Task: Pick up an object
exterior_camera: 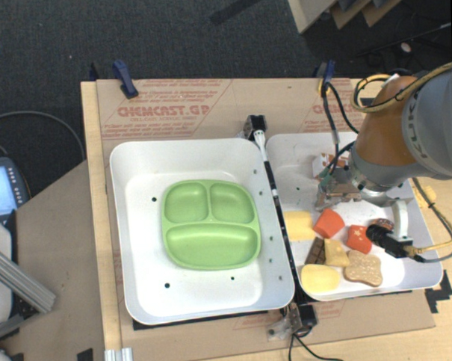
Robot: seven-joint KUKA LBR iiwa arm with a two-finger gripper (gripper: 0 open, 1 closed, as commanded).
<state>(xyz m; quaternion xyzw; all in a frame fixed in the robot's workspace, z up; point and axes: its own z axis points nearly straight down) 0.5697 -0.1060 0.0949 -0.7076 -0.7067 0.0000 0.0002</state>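
My gripper (325, 195) hangs low over the right bin (300, 154), at the end of the grey arm with its orange band. Just below it lies an orange-red block (329, 223); I cannot tell whether they touch. Around that block lie a pale yellow piece (297, 225), a smaller red block (358, 238), a dark brown stick (316, 250), a small yellow chunk (335, 253), a tan biscuit-shaped piece (363, 268) and a pale yellow slab (320, 278). Nothing shows held in the gripper.
The left bin (134, 217) holds a green divided plate (211, 224) in its middle. The two bins meet along a raised rim (276, 211). All the loose pieces sit in the near half of the right bin.
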